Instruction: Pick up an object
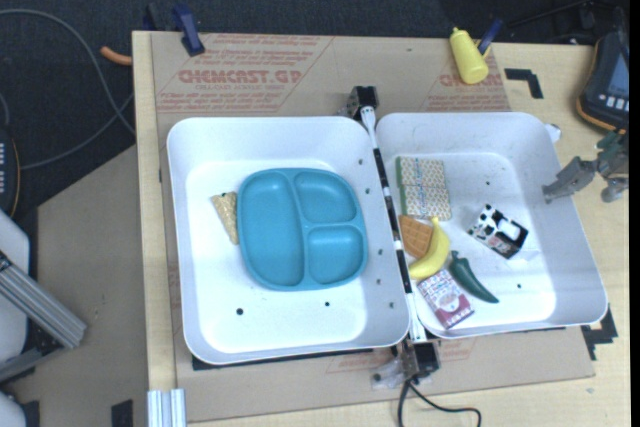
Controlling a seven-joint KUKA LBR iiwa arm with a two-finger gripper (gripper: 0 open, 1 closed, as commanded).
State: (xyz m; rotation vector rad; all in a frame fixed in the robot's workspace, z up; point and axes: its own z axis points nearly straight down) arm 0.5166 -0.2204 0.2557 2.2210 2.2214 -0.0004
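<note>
Tan wooden bench (300,75) with red lettering, bearing two shallow white bins side by side and touching along a black seam. Left white bin (200,155) holding a large sky-blue plastic plate with three compartments (300,225), lying flat at the centre. Right white bin (530,145) with the loose objects gathered along its left and lower part. Grey two-finger gripper (582,187) reaching in over the right bin's right rim, fingers spread apart and pinching nothing, well apart from every object. Pale checkered flat packet (422,185) near the seam in the right bin's upper left. Small pink-and-red printed packet (445,300) at the lower left corner of the same bin. Yellow banana (433,261) just below an orange wedge-shaped piece (415,237), the two touching. Dark green pepper (470,277) slanted just beside the banana's right end. Black-and-white patterned small object (498,232) to the right of these, closest to the gripper yet still clear of it. Tan speckled wedge (225,210) in the left bin, against the plate's left edge. Yellow plastic bottle-like object (467,57) on the bench above the right bin. Blue clamp (187,30) at the bench's far left corner.
</note>
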